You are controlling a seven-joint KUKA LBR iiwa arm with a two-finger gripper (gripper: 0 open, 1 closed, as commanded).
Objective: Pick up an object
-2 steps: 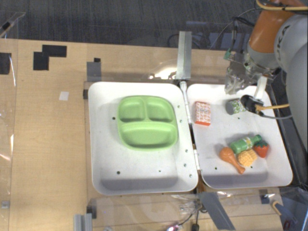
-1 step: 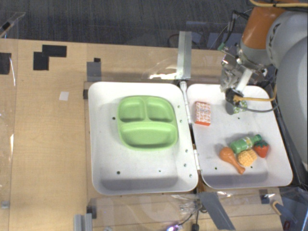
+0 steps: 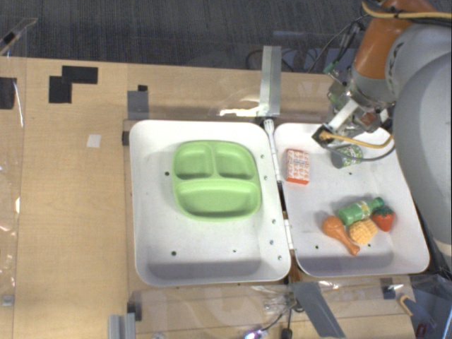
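Observation:
My gripper (image 3: 346,156) hangs over the far part of the right bin (image 3: 395,260), below the orange band of the arm. A small red-and-white box (image 3: 297,167) lies to its left, near the divider between the bins. Toward the front of the right bin sits a cluster of toy food: a green bottle (image 3: 359,211), a red strawberry (image 3: 383,220), a yellow corn cob (image 3: 363,232) and an orange drumstick-shaped piece (image 3: 340,233). Nothing shows in the gripper's hold.
A green divided plate (image 3: 215,179) lies in the middle of the left bin (image 3: 152,246). A metal post (image 3: 271,83) stands at the far end of the divider. The grey arm body fills the right side above the right bin.

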